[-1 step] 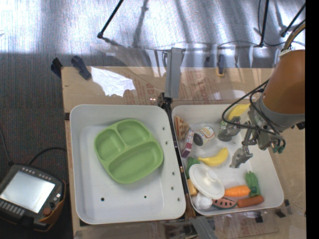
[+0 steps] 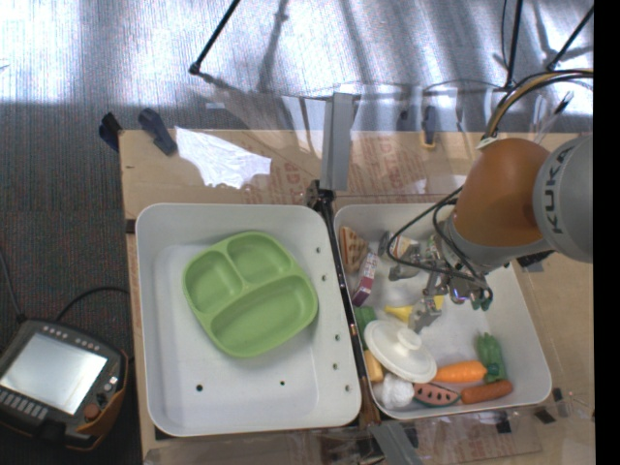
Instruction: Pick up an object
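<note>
My gripper (image 2: 424, 314) hangs low inside the right bin (image 2: 528, 318), under the orange wrist band. It sits just above and right of a small yellow toy piece (image 2: 398, 312) and just above a round white lid (image 2: 400, 351). Toy foods lie around it: an orange carrot (image 2: 459, 372), a reddish sausage (image 2: 486, 391), a watermelon slice (image 2: 436, 394), a green vegetable (image 2: 489, 355), a white garlic bulb (image 2: 394, 390) and a pizza slice (image 2: 353, 247). Nothing can be seen held in the gripper.
The left bin (image 2: 170, 376) holds a green divided plate (image 2: 250, 293). A purple-and-white packet (image 2: 368, 271) and a green piece (image 2: 364, 316) lie along the right bin's left wall. A tablet (image 2: 53, 376) sits off the bench at lower left.
</note>
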`<state>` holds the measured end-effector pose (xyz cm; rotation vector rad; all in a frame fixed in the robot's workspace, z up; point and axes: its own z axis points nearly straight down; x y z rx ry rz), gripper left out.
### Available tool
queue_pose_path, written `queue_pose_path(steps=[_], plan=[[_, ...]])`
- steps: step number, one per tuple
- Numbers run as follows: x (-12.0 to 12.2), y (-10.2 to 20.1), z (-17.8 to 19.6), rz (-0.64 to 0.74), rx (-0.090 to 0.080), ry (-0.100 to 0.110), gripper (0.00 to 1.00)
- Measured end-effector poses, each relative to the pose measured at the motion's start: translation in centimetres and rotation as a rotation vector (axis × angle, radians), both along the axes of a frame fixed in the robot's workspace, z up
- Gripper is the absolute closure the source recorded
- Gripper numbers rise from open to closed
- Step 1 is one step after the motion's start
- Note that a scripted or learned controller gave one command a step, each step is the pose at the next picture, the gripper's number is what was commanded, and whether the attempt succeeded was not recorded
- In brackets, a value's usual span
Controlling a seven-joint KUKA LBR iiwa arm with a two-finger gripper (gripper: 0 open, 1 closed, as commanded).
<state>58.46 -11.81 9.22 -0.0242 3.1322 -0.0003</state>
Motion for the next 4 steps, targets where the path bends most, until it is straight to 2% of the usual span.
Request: queue_pose_path(steps=[1, 2, 3, 4], plan=[[4.2, -4.7, -0.2, 0.190, 0.004, 0.015, 0.00], [5.6, -7.5, -0.5, 0.172, 0.012, 0.036, 0.00], [5.5, -5.0, -0.4, 0.158, -0.002, 0.031, 0.00], [5.6, -5.2, -0.4, 0.195, 0.003, 0.031, 0.00]])
